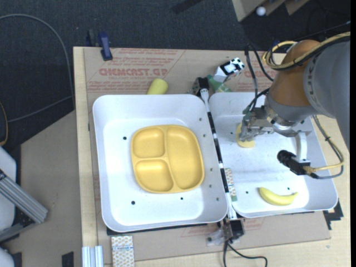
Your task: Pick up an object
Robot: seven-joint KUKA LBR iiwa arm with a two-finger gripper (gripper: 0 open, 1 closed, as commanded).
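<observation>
I am looking down on the bench, where two shallow white bins are sitting side by side on a brown board printed with red lettering. The left bin (111, 166) is holding a yellow divided plate (167, 158) with three compartments, lying flat near the bin's middle. The right bin (317, 196) is carrying the arm's work: the grey arm (328, 82) with its orange band (295, 74) is reaching in from the right and bending down over the bin's upper part. The gripper (250, 128) is pointing down at a small pale yellow object (245, 139) lying on the bin floor near its left wall, and the gripper's metal body is sitting right over the top of that object, hiding part of it. From this slanted angle I cannot tell how the gripper is set or whether it has hold of the object; the object is looking as if it is resting on the bin floor. A banana (276, 196) is lying on its side near the front edge of the same bin, well apart from the gripper, with its curve opening upward in the view. Behind the bins, on the board, a small yellow cylinder-shaped item (157, 86) is lying near the left bin's far rim, and a blue clamp (104, 47) is gripping the board's far left corner.
</observation>
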